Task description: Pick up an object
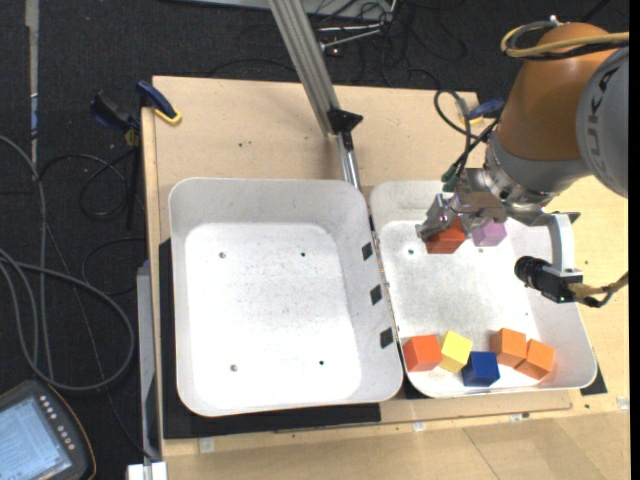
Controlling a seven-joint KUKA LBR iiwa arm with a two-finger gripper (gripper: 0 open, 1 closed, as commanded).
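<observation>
My gripper (449,230) hangs over the far part of the right bin (470,298), below the grey and orange wrist. A red block (447,239) sits between its fingers, with a dark finger against the block's left side. A pink block (489,233) lies just to the right of the red one, partly under the wrist. Along the near edge of the right bin lie an orange block (422,351), a yellow block (456,349), a blue block (481,368) and two more orange blocks (525,351).
The left bin (265,288) stands beside the right one. A slanted metal pole (305,48) reaches down to the bins' far junction. A black fitting on a white bracket (545,273) sticks out from the arm over the right bin's right side.
</observation>
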